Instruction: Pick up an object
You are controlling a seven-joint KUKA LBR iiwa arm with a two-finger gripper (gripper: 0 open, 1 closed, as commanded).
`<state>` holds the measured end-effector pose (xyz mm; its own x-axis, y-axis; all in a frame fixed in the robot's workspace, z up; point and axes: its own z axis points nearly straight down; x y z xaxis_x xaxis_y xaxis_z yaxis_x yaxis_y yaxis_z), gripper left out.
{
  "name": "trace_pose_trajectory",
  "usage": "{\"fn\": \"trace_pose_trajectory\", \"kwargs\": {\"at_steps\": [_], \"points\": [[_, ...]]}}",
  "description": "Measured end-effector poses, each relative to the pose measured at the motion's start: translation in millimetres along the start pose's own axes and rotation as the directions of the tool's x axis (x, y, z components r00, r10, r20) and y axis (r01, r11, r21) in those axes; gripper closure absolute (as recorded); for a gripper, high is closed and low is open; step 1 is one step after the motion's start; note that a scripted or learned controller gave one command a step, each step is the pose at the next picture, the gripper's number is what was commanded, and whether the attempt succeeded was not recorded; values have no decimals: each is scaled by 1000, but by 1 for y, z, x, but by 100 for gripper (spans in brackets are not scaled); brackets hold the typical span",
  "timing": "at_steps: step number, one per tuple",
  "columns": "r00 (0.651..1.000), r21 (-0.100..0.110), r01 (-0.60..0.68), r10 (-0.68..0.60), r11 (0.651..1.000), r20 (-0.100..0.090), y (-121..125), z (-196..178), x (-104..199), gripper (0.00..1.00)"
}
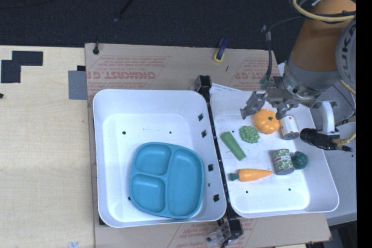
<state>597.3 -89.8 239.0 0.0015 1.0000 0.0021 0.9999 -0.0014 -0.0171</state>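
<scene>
Orange pumpkin (267,122) partly hidden under the claw (268,107), fingers spread, perhaps touching it, not gripped

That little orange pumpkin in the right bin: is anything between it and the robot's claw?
Nothing visible. The gripper hangs directly over the orange pumpkin. The green bumpy piece sits close on the pumpkin's left and the small white can on its right, so both crowd its sides.
</scene>
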Motion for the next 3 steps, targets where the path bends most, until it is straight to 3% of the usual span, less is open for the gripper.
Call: {"fn": "trace_pose_trajectory", "kwargs": {"at_steps": [1, 3], "points": [[1000, -13, 2, -2, 1000, 1, 2, -8, 0, 0], [1000, -9, 1, -1, 1000, 1, 2, 106, 4, 0]]}}
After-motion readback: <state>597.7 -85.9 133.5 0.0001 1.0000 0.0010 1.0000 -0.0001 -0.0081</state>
